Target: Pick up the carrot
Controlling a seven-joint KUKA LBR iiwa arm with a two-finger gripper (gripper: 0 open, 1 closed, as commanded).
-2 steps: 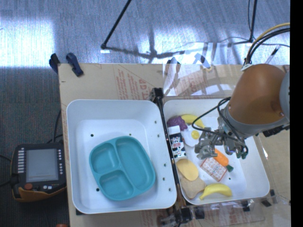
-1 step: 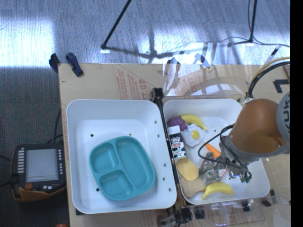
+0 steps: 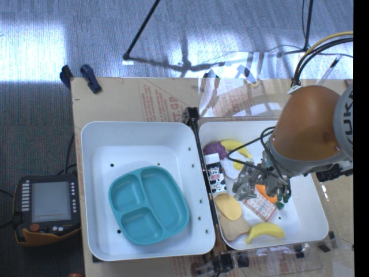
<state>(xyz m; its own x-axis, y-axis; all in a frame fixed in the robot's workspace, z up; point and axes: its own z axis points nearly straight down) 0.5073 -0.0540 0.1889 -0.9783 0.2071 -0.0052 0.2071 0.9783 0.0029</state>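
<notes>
carrot (image 3: 266,191) likely light, stiff, slick plastic, mostly hidden at tool's (image 3: 260,184) 3 o'clock; grab mid-body; can't tell tool state.

Two white bins (image 3: 92,154), one teal tray (image 3: 149,211). Two bananas (image 3: 266,232) (second at 12 o'clock). One carrot (image 3: 264,191).

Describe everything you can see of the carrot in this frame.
Little of the carrot shows: an orange patch in the right bin, mostly covered from above by the gripper and the arm's wrist. The surface looks smooth and matte, like a plastic toy. Its full shape, its ends and its lie cannot be made out. It sits right of the bin's middle, with a small printed packet just below it in the view, close or touching. Whether the gripper touches it cannot be told.
</notes>
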